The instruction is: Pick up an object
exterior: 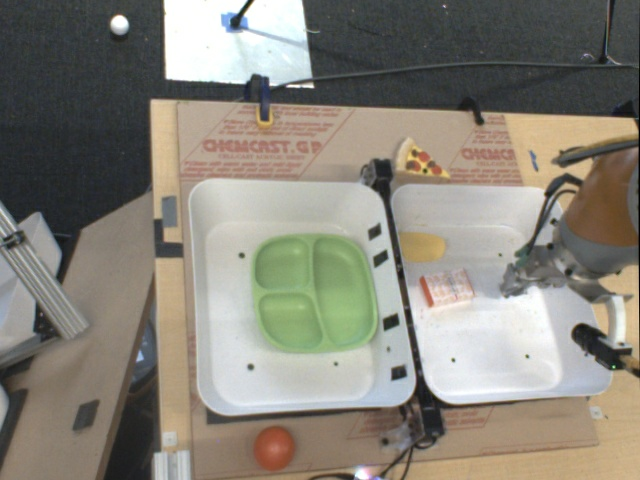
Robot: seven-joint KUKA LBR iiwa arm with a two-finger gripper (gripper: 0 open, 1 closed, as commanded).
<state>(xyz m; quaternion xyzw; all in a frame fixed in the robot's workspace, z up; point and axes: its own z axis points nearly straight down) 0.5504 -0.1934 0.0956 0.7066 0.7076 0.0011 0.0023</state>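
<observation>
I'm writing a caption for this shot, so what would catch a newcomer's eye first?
The green divided plate lying in the middle of the left bin stands out most. In the right bin lie a small red-and-white box and a yellow piece, with the gripper hanging just right of the box.

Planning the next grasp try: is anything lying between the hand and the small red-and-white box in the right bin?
Nothing visible. The hand sits to the right of the red-and-white box in the right bin, with bare white floor between them. The yellow piece lies off that line, farther back.
</observation>
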